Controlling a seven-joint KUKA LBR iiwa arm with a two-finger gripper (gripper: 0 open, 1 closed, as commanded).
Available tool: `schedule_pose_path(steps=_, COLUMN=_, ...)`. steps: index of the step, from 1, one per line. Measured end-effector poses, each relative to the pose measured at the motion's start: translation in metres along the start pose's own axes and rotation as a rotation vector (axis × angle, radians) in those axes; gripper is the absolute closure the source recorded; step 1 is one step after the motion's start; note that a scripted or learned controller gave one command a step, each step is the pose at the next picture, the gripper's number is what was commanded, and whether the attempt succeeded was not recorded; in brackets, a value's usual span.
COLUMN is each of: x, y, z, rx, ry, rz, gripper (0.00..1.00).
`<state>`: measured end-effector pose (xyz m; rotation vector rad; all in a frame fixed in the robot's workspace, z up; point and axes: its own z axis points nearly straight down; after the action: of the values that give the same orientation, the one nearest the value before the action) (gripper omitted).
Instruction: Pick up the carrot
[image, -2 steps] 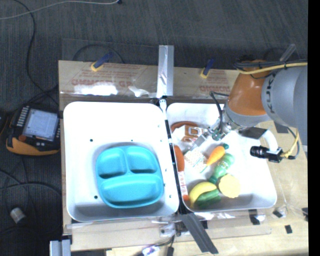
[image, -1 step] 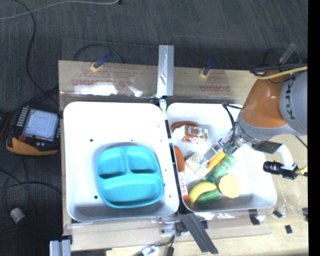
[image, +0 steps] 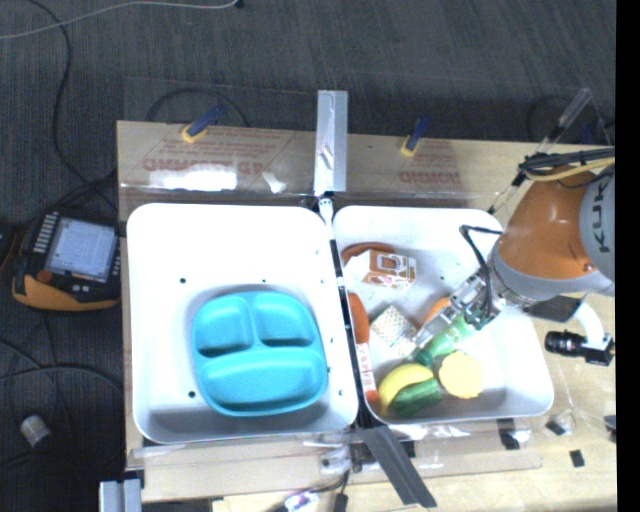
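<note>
The carrot (image: 434, 312) is a small orange piece with a green leafy end (image: 438, 348). It lies slanted in the middle of the right bin (image: 520, 385). My gripper (image: 468, 306) reaches in from the right and sits low, right against the carrot's right side and over its green end. The gripper's body hides how it meets the carrot. The orange band of the arm (image: 545, 240) is above and to the right.
Around the carrot lie a wrapped bun (image: 383, 266), a square cracker (image: 391, 325), a red-orange sausage (image: 358, 318) along the divider, a lemon (image: 399, 378), a green vegetable (image: 418, 395) and a yellow round piece (image: 461, 375). A blue divided plate (image: 260, 350) sits in the left bin.
</note>
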<state>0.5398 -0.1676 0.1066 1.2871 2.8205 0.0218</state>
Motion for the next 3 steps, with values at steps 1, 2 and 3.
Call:
schedule_pose_path(steps=1, x=-0.075, y=-0.003, z=0.005, rx=0.011, ry=-0.004, rz=-0.117, gripper=0.00)
schedule_pose_path(steps=2, x=-0.064, y=0.046, z=0.021, rx=0.021, ry=0.024, rz=-0.262, gripper=0.00)
schedule_pose_path(steps=3, x=-0.081, y=0.087, z=-0.086, rx=0.022, ry=0.032, rz=-0.371, gripper=0.00)
